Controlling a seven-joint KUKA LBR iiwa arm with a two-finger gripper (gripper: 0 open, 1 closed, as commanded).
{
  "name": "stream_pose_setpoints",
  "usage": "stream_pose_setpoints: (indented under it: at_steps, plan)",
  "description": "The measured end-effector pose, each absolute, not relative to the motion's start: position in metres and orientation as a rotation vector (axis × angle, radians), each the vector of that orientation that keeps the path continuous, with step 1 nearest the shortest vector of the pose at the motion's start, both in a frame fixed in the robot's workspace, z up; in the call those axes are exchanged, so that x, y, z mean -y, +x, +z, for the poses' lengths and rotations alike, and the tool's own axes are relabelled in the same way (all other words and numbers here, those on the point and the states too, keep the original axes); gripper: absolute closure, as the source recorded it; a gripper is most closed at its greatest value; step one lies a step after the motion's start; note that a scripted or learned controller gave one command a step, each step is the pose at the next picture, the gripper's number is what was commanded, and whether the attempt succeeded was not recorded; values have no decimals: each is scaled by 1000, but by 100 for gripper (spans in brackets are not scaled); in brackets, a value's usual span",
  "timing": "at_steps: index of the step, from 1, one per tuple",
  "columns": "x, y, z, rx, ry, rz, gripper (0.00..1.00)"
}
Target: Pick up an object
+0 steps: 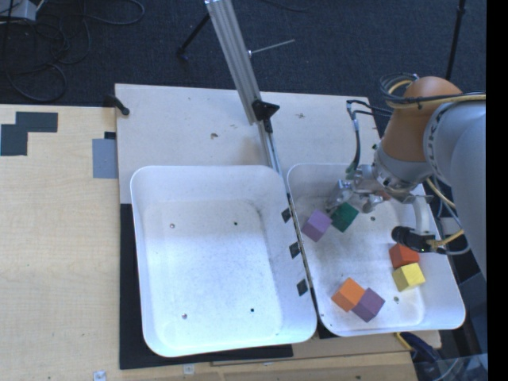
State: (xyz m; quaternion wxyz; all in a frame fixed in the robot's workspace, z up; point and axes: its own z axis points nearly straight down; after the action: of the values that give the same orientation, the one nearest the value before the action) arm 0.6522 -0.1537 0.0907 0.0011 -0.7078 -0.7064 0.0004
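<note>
gripper (355, 195) is low in the right bin (444, 312), right at the green cube (344, 217) beside a purple cube (316, 225). can't tell the jaws' state; nothing looks lifted, so pick still pending

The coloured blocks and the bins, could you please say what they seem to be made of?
The blocks, such as the green block and yellow block, look like matte painted wood or foam: flat colour, no shine. The right bin and left bin look like smooth moulded white plastic, with rounded rims.
</note>
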Motion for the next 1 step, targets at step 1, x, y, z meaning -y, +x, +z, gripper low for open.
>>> stream_pose_setpoints:
  at_steps: [1]
  plan:
    - [152, 624, 92, 2222, -2221, 0, 0]
